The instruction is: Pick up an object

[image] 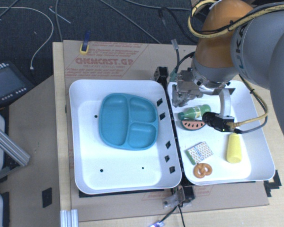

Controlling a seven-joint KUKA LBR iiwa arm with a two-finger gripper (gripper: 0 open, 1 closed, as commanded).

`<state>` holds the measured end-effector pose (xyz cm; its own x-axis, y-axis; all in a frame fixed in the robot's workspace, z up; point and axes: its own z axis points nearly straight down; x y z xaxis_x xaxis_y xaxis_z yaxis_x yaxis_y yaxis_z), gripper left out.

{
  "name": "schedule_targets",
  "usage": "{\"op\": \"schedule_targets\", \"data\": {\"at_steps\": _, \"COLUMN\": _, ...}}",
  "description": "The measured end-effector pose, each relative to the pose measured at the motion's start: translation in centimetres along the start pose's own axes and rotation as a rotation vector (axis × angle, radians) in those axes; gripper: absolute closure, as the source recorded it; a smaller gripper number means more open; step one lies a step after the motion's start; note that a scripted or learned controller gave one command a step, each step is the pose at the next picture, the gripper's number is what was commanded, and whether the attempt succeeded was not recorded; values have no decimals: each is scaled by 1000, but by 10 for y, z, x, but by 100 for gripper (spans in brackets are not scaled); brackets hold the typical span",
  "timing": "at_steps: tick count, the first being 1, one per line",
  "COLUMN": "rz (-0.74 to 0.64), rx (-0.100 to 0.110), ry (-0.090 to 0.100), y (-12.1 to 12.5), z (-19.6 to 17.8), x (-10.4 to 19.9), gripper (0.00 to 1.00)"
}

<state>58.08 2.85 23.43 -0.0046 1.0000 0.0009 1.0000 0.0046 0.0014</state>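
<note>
Nearest the camera, close to the near edge of the right bin [258,143], a brown pretzel [202,170]. Just beyond it and almost touching, a small checkered packet [199,151], lying flat and turned at a slant to the bin's edges. Toward the same bin's right edge, a yellow cylinder [234,148] on its side, apart from both. Farther back, along the left edge, a watermelon slice [192,124], red face up, and right behind it — touching or very nearly so — a green bottle [194,112] on its side, paler end toward the left edge. Over the far left corner of that bin, the end effector [182,97], hanging just behind the green bottle and close to it; contact not clear from this angle, and whether wide, narrow or closed on anything, cannot tell. Above it, the orange band [222,37] and the grey arm [262,37], reaching in from the right and covering the bin's far right corner. In the left bin [128,171], a blue divided plate [128,122] with three compartments, set nearer the far edge than the near one, about midway between left and right edges. Both bins side by side on the surface [38,126], inner rims meeting — beneath them a cardboard sheet [104,60] with red print, showing past the left bin's far edge.
</note>
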Motion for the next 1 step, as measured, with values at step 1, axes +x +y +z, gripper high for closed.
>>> {"op": "schedule_targets", "data": {"at_steps": 1, "rz": -1, "rx": 0, "ry": 0, "y": 19, "z": 10, "x": 56, "gripper": 100}}
